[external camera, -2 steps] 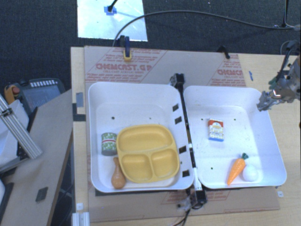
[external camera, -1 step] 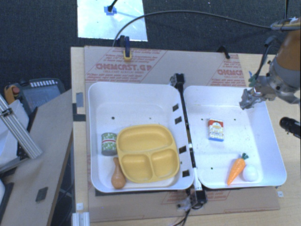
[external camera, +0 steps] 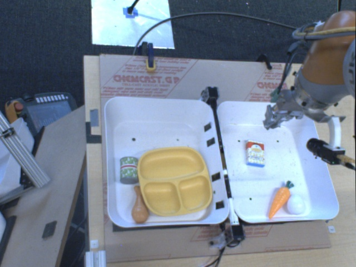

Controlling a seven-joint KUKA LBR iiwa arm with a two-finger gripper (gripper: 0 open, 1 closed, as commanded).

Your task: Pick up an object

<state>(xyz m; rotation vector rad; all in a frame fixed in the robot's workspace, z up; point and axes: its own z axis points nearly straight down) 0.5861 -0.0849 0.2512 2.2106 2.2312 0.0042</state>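
My gripper (external camera: 271,121) hangs over the far part of the right bin (external camera: 236,115), with nothing visibly between its fingers. A small red, white and blue carton (external camera: 255,153) lies flat in the bin's middle, below and left of the gripper. An orange carrot (external camera: 278,201) with a green top rests near the front right, touching a white egg-like ball (external camera: 295,204). In the left bin (external camera: 161,107) sit a yellow divided tray (external camera: 174,179), a small green-labelled can (external camera: 128,169) and a tan wooden piece (external camera: 139,207) at the front.
A black divider strip (external camera: 218,149) runs between the two bins. The bins stand on a cardboard sheet (external camera: 167,77). A grey table (external camera: 50,166) with a handheld controller (external camera: 47,110) lies to the left.
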